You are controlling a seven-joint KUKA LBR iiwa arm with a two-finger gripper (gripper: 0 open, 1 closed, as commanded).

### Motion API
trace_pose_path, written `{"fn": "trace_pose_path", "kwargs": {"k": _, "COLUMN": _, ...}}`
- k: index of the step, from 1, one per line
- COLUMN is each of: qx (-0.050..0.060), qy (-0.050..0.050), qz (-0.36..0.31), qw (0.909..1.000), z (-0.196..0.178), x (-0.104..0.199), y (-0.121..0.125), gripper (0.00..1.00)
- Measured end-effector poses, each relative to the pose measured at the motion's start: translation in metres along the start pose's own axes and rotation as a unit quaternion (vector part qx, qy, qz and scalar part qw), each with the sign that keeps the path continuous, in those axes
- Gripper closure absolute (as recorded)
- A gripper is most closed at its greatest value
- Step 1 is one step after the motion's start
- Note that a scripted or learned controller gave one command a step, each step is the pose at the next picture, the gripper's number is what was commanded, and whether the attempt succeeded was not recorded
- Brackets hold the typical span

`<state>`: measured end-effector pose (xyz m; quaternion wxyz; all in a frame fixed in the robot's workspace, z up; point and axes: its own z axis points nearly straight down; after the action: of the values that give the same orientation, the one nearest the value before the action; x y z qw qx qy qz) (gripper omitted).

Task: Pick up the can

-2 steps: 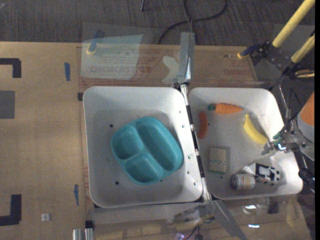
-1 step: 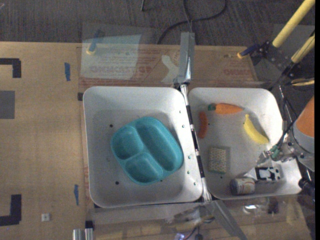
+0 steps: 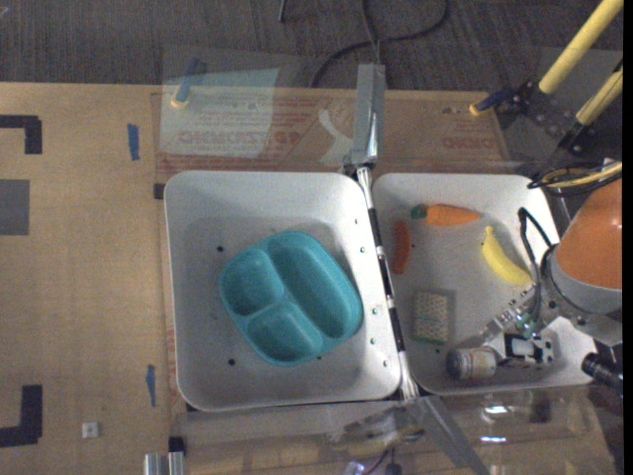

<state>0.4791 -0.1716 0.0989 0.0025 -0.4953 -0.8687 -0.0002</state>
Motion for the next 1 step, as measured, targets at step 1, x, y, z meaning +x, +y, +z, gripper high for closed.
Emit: {"fn": "trace_pose_path", "kwargs": {"k": 1, "qx": -0.002, "qy": -0.005, "qz": -0.189, "qw": 0.9820, "z": 0.0110, "x": -0.0282, "y": 0.0431, "gripper": 1.00}}
